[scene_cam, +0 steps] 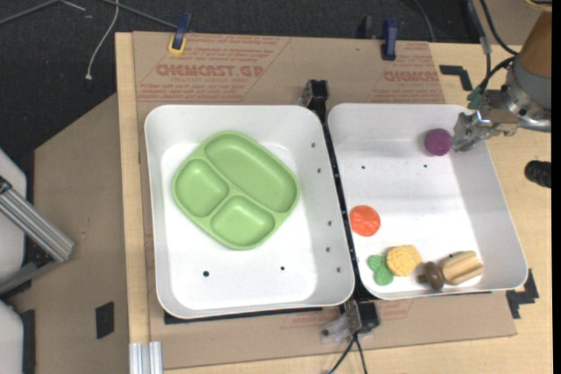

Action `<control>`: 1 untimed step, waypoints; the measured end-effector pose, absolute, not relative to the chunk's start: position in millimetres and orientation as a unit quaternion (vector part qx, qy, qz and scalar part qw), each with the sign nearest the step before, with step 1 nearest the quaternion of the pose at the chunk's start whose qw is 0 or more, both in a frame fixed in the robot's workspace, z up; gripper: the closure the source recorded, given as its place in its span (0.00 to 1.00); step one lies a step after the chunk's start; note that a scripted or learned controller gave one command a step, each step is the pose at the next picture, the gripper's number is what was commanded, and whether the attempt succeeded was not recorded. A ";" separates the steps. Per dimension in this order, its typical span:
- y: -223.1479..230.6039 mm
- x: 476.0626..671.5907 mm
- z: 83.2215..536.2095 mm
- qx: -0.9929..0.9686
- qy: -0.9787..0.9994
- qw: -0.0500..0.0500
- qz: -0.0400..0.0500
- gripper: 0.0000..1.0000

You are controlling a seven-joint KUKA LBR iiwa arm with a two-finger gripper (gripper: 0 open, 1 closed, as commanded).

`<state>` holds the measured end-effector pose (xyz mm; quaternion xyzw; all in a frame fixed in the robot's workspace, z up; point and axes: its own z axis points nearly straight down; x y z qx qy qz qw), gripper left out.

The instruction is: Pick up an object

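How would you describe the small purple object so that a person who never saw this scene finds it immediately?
Look in the right white bin, at its far right corner, beside the gripper. The purple ball lies there alone; the orange, yellow and brown toys sit along the near edge.

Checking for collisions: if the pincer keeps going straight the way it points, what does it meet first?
Probably the purple ball, just left of the pincer in the right bin; depth and height are unclear.

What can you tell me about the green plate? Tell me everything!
The green plate is light green and looks like smooth plastic. It has rounded corners and three hollow sections: one long, two smaller. It lies flat and a bit turned in the left bin, near its middle. It touches just the bin's white floor.
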<state>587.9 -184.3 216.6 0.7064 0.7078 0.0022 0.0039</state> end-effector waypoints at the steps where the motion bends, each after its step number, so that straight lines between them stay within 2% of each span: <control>1: -184.3 588.9 245.4 0.707 0.708 0.002 0.001 1.00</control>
